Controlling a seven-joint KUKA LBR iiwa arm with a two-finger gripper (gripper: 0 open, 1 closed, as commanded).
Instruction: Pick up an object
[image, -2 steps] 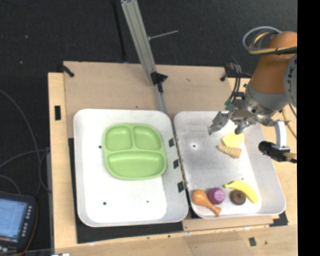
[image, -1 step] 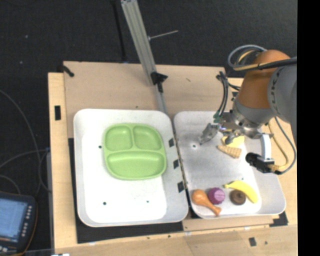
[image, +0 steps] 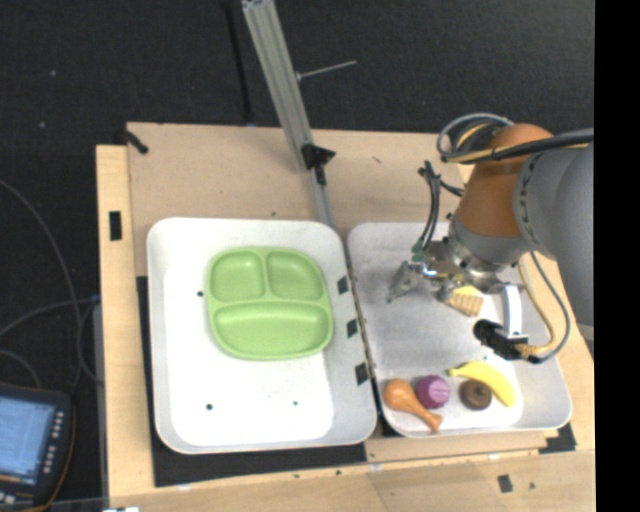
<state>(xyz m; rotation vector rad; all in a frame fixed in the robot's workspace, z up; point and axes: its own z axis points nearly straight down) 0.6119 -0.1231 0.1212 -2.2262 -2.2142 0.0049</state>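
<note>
My gripper (image: 428, 282) hangs over the upper part of the right bin (image: 400, 335), pointing down and to the left. It looks open, with nothing between its fingers. A tan ridged cracker-like piece (image: 465, 299) lies just to the gripper's right, partly under the wrist. Along the bin's front edge lie an orange pear-shaped toy (image: 409, 399), a purple round piece (image: 433, 390), a dark brown round piece (image: 476, 395) and a yellow banana (image: 487, 379).
The left bin (image: 180, 400) holds a green divided plate (image: 270, 303). A metal pole (image: 290, 110) slants down toward the gap between the bins. Black clips (image: 352, 327) sit along the divide. The arm and its cables (image: 520, 320) cover the right bin's far right side.
</note>
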